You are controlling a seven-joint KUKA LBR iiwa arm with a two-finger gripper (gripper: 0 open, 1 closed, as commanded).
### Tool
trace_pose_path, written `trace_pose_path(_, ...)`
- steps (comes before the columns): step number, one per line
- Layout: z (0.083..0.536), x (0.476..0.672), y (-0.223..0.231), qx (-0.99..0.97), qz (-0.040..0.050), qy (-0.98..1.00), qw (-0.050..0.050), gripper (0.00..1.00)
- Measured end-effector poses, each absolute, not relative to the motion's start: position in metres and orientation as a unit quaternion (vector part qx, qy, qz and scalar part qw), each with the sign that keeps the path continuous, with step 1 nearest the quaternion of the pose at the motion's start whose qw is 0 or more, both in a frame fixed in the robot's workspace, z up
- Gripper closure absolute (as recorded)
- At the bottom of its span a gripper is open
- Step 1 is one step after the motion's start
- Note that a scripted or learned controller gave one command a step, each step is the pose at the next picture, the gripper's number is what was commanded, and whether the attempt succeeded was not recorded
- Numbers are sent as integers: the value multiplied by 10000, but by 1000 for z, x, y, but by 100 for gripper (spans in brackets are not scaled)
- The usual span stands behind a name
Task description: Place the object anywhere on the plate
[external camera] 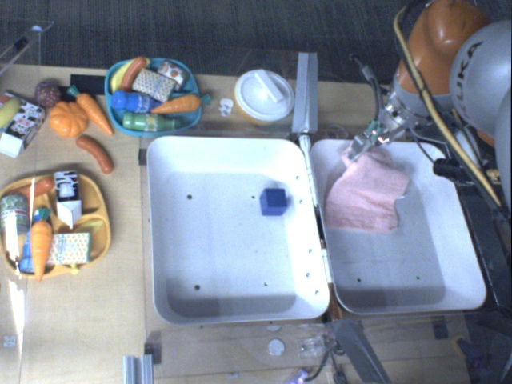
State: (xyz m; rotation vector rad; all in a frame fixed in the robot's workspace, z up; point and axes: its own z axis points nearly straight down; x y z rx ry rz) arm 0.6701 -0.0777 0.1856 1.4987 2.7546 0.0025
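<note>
Camera view: hand [362, 146] pinches pink cloth [368, 194] corner; blue block [274, 201] in left bin [232, 294]

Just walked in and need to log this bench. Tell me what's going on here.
The grey KUKA arm reaches in from the right, its gripper at the far corner of the right bin, right at the top edge of a pink cloth lying there. Whether it has hold of the cloth can't be told. A blue cube sits alone in the left bin.
</note>
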Motion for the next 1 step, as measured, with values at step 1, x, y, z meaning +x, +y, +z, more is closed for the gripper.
trace_pose_path(1,226,672,-76,4743,13,8804,31,100)
